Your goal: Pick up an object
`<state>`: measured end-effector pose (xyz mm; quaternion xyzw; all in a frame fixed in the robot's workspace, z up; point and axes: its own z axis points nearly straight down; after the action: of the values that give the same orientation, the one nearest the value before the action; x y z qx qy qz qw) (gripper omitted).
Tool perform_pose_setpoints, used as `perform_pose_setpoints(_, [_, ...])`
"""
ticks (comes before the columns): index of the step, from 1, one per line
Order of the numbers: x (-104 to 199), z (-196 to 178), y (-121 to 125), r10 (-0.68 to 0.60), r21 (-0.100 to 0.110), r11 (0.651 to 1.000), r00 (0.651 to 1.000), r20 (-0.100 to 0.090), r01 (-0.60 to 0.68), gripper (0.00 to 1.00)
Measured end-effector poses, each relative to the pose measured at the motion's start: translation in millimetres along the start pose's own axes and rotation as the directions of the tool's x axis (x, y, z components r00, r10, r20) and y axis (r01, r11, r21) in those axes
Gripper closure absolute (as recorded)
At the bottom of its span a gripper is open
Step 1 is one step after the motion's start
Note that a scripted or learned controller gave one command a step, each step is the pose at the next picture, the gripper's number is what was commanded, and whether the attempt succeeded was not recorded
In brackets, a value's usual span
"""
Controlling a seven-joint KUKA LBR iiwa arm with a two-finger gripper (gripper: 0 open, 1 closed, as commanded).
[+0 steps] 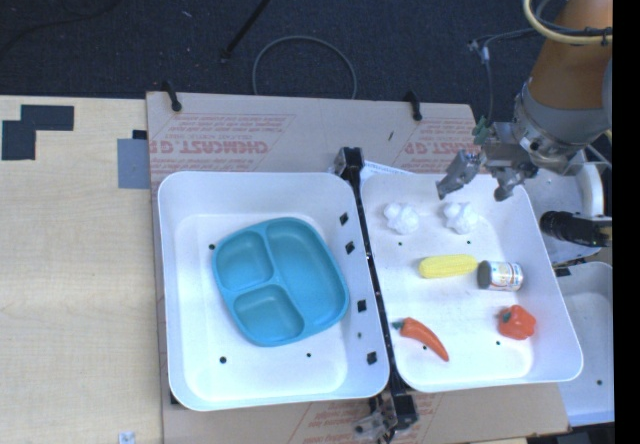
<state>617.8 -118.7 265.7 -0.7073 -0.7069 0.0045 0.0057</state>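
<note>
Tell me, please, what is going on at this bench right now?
A grey and orange arm reaches in from the right, its gripper open above the far edge of the right bin, holding nothing. Below it lie two white lumps, a corn cob, a small can, a carrot and a red pepper. The left bin holds a blue divided plate.
</note>
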Motion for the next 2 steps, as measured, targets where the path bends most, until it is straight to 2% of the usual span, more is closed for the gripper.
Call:
perform_pose_setpoints(1, [0, -7, 2, -0.002, -0.012, 1.000, 1.000, 0.001, 0.002, 0.00])
perform_pose_setpoints(2, [-7, 49, -4, 0.000, -0.007, 1.000, 1.000, 0.001, 0.000, 0.00])
